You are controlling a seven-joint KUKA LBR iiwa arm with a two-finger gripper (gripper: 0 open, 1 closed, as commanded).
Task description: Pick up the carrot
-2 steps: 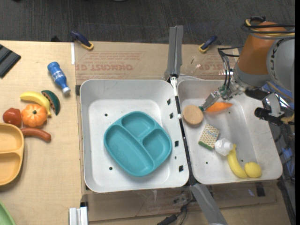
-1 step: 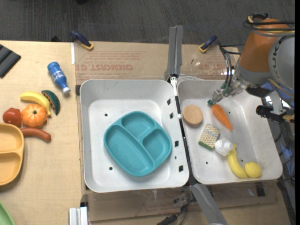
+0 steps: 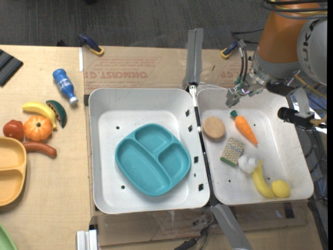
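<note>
Just below my gripper (image 3: 235,95) and slightly to its right lies the carrot (image 3: 245,129) — orange, green cap pointing up toward me, flat on the floor of the right bin (image 3: 291,189). I hover over the bin's upper left corner with nothing between my fingers; whether they are spread or closed I cannot tell from this angle. Down and left of me sits a round bread roll (image 3: 214,127), farther down a sponge-like block (image 3: 232,151), then a banana (image 3: 263,183) and a lemon (image 3: 281,188). Far to my left, the other bin holds a teal divided plate (image 3: 152,159).
</note>
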